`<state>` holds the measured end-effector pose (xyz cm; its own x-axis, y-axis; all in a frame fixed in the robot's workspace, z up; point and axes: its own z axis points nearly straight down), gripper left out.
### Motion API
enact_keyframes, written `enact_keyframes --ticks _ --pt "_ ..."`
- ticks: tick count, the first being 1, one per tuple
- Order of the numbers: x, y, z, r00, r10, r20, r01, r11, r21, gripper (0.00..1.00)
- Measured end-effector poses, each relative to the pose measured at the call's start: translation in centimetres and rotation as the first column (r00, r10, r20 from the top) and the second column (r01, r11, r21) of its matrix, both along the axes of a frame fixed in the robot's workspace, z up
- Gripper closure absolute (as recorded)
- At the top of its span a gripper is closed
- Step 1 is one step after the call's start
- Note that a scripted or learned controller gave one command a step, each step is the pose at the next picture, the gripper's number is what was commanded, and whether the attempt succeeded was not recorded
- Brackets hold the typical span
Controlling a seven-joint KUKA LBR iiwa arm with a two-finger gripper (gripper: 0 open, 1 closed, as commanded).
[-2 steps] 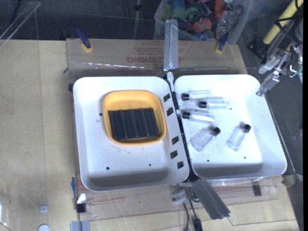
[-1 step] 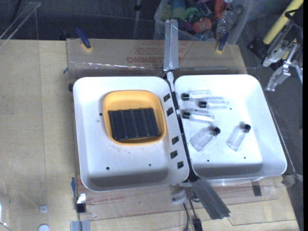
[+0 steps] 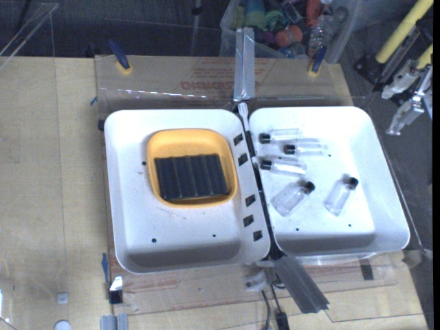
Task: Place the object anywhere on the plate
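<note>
we see our gripper (image 3: 405, 119) up by the right edge, away from both bins, and we cannot tell what it is doing. the little clear bottles (image 3: 295, 167) lie in the right bin (image 3: 357, 225). the yellow plate (image 3: 158, 146) sits in the left bin (image 3: 130, 239). we should come straight down on one bottle lying apart from the others.

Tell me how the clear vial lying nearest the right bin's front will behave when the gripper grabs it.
The vial looks like a smooth, clear cylinder lying on its side, so it will probably roll if nudged. Its glossy surface may slip between fingers. It seems small, so likely light.
</note>
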<state>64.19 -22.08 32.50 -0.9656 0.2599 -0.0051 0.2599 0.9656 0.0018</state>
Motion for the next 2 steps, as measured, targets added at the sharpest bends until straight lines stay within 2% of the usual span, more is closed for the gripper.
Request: enact_keyframes --ticks 1,2 --pt "0.1 -0.1 1.2 1.000 -0.003 0.011 0.003 1.000 0.000 1.00" --pt "1.0 0.0 3.1 0.968 0.250 0.006 -0.250 0.968 -0.004 1.00"
